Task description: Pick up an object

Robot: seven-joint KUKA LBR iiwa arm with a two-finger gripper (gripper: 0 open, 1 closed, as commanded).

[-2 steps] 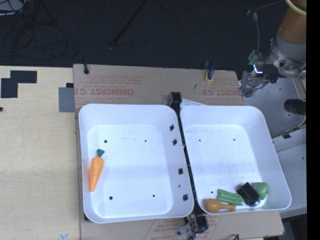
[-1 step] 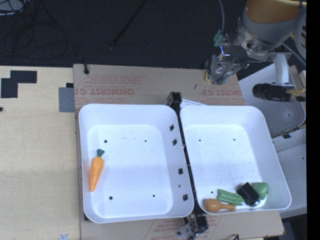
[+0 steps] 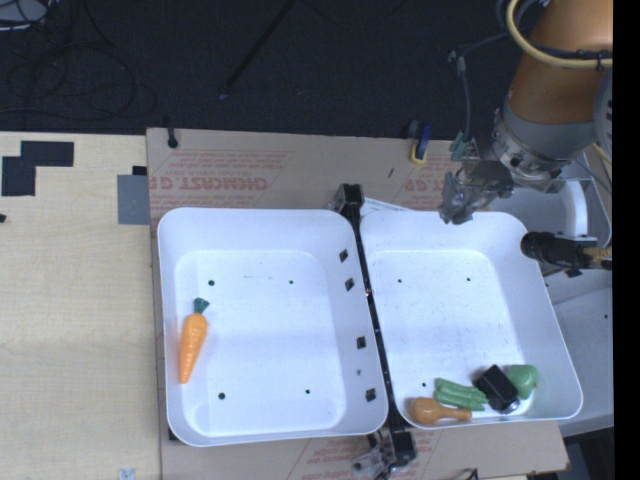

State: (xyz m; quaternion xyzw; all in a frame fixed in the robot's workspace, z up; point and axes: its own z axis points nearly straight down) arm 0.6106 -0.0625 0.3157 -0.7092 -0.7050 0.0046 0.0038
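My end effector point(image 3: 462, 206) hung over the far rim of the right bin point(image 3: 560, 363), near its back edge; how far it stood open I could not tell, and nothing showed in its grasp. A toy carrot point(image 3: 191, 341) lay alone near the left wall of the left bin point(image 3: 260, 233); well apart from me, in the right bin's near corner, a green pod point(image 3: 460, 394), a black block point(image 3: 496, 387), a green piece point(image 3: 522, 376) and an orange-brown piece point(image 3: 437, 411) lay bunched together.

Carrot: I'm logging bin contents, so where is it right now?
The carrot lies alone in the left bin, near its left wall, far from the gripper.
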